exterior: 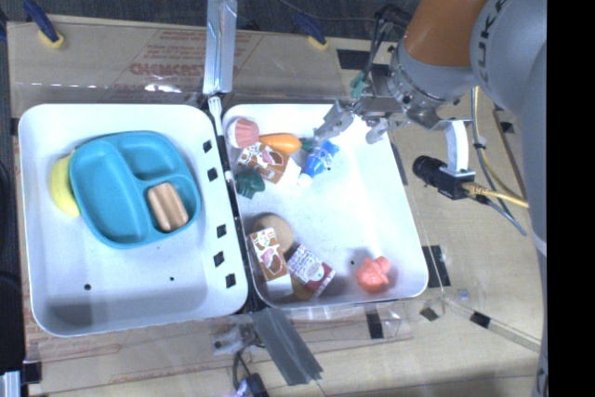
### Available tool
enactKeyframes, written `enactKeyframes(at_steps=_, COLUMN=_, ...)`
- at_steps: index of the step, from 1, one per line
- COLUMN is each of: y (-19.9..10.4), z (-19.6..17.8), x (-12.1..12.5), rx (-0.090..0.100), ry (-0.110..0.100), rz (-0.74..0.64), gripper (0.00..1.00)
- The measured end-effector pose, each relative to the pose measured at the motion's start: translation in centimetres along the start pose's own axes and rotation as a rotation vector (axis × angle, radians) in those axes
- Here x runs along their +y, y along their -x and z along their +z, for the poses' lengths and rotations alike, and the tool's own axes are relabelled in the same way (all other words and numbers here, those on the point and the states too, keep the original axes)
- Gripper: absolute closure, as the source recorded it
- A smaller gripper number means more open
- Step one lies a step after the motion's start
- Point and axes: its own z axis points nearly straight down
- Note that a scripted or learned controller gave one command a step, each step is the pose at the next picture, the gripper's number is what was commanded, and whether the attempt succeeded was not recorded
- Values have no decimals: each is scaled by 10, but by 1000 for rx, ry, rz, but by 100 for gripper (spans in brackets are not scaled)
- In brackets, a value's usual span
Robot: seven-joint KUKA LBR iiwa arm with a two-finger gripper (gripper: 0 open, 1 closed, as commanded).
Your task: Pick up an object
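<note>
My gripper (327, 133) hangs over the upper middle of the right bin (395, 200), reaching in from the right below the orange wrist band. Its tip sits right at a small blue and white object (319, 161), touching or just above it; I cannot make out any real grasp. Left of that lie an orange piece (280, 144), a pink and white round item (244, 132), a brown packet (263, 165) and a dark green piece (249, 186).
The right bin's front holds a brown round item (268, 226), two printed packets (270, 254) (310, 270) and a red piece (375, 273). The left bin (56, 293) holds a blue divided plate (125, 186) bearing a brown roll (167, 205), with a yellow item (61, 184) beside it.
</note>
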Motion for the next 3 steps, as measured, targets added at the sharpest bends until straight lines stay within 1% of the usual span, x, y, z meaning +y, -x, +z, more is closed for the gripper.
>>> enactKeyframes(at_steps=1, y=-17, z=137, x=17, rx=1, ry=-10, rz=157, gripper=0)
enactKeyframes(at_steps=2, y=25, z=169, x=71, rx=-2, ry=24, rz=190, gripper=0)
enactKeyframes(at_steps=3, y=23, z=162, x=71, rx=-2, ry=20, rz=183, gripper=100)
